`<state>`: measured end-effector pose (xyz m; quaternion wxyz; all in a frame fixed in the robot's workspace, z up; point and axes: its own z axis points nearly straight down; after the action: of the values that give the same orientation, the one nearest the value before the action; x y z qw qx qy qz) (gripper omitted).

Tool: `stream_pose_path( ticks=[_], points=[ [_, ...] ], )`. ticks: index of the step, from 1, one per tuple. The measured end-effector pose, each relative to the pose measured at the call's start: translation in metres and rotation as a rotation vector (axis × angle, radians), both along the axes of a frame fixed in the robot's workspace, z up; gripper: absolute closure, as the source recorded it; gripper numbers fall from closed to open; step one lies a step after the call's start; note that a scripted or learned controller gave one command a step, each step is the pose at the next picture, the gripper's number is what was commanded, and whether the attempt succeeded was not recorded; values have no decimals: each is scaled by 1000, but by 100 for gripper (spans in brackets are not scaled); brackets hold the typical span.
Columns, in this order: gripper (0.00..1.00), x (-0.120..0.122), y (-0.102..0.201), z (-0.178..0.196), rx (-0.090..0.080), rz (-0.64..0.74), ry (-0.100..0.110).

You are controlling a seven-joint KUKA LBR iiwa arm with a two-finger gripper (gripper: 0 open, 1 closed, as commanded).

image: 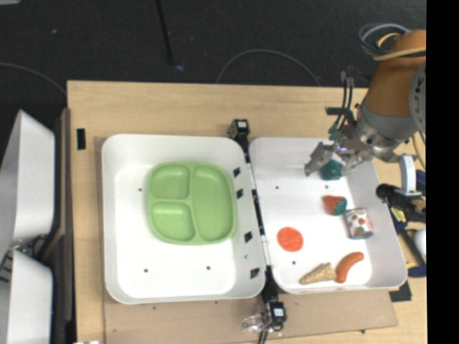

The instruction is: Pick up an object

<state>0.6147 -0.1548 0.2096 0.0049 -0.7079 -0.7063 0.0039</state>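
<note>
Gripping teal object (331,169) between narrow-set fingers, gripper (330,165) hangs above right bin (287,156) rear.

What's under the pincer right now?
A small teal object sits just below the pincer, over the right bin's white floor. The pincer covers its upper part, so any grip is hidden.

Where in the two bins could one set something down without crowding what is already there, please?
Free: the left bin floor around the green plate, and the right bin floor between the divider and the orange disc. Crowded: near the gripper, teal object, strawberry, sausage.
</note>
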Motion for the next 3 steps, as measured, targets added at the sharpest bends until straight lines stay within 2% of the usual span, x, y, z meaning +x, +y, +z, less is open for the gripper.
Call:
stream_pose_path(
  ticks=[1,2,3],
  points=[
    [0,3,0,8,-2,3,-14],
    [0,6,8,-47,-3,5,-10],
    [0,-1,14,-96,-3,2,-10]
  ],
)
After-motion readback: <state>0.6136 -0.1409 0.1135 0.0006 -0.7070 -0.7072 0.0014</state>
